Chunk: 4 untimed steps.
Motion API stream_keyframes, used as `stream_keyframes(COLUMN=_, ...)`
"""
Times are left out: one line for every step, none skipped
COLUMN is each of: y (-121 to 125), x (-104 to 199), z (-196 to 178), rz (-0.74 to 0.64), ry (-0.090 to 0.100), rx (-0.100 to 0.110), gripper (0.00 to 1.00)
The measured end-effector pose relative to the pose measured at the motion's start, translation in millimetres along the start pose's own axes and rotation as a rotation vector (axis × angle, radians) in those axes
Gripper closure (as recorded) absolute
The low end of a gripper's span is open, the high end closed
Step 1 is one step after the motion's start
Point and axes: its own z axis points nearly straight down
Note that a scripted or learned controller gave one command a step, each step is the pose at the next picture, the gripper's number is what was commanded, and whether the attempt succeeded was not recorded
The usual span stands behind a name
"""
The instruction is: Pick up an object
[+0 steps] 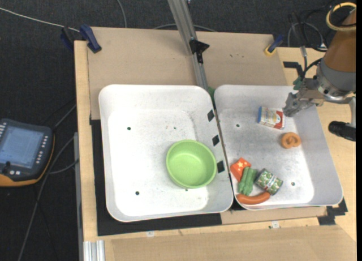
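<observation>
- Hovering at three o'clock, the gripper [294, 102] sits just beside a small carton [270, 117] (likely target).
- Grip state: cannot tell.
- Carton lies in the right bin [317, 158], unlifted.

The two white bins [155, 98] looked like smooth plastic (lightly speckled), the green bowl [191, 163] glossy plastic; the bench [147, 56] was matt board, the slanted rail [181, 11] brushed metal.

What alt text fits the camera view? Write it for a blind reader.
A grey robot arm's claw hangs over the right bin, beside a small carton. That bin also holds an orange ring and clustered toys; the left bin holds a green bowl.
</observation>
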Motion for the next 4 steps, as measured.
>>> stream_keyframes(y=-4.4, x=-2.7, z=-61.7, rz=0.0, ry=0.0, rx=-0.001, gripper=1.0)
stream_keyframes(y=-3.8, x=-2.7, z=-84.0, rz=0.0, ry=0.001, rx=0.002, gripper=1.0)
stream_keyframes(y=-6.3, x=48.2, z=-73.0, rz=-0.004, ry=0.003, rx=0.004, gripper=1.0)
stream_keyframes(y=-7.2, x=100.4, z=-84.4, rz=-0.005, ry=0.003, rx=0.003, gripper=1.0)
